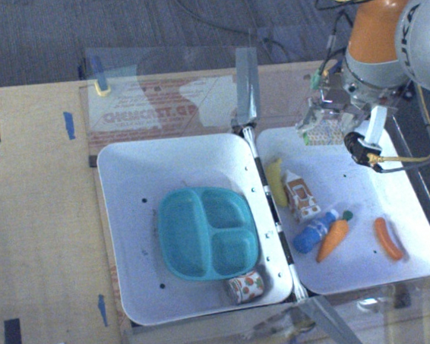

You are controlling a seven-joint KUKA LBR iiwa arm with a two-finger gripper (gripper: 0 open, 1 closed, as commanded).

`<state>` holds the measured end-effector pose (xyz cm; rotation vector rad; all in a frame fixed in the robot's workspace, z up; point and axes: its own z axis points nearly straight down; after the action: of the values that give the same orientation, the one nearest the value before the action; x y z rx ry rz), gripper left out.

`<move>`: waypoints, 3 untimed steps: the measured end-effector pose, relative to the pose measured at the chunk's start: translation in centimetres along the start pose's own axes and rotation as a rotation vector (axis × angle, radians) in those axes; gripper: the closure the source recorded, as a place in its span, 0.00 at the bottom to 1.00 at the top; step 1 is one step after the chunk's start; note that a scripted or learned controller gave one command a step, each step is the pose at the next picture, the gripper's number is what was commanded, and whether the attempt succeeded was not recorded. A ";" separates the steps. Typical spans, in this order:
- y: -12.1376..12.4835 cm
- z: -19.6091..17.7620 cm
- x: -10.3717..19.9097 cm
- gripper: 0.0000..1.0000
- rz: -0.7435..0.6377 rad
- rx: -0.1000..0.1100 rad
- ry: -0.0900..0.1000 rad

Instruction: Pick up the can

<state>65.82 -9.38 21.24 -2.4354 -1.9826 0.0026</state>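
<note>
Left bin: can beside teal tray | claw: grip unclear, above right bin

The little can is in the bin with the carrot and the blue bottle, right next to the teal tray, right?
Not quite. The camera view shows the can beside the teal tray in the left bin; the carrot and blue bottle lie in the right bin.

Grey carpet behind tan bench
</note>
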 end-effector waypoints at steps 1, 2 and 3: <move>0.2 -1.9 3.2 1.00 -0.180 -0.005 0.000; -8.6 -2.6 3.0 1.00 -0.139 -0.001 0.001; -8.7 -2.8 -0.3 1.00 0.213 -0.002 0.001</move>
<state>57.29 -7.91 24.06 -2.6342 -1.7127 -0.0002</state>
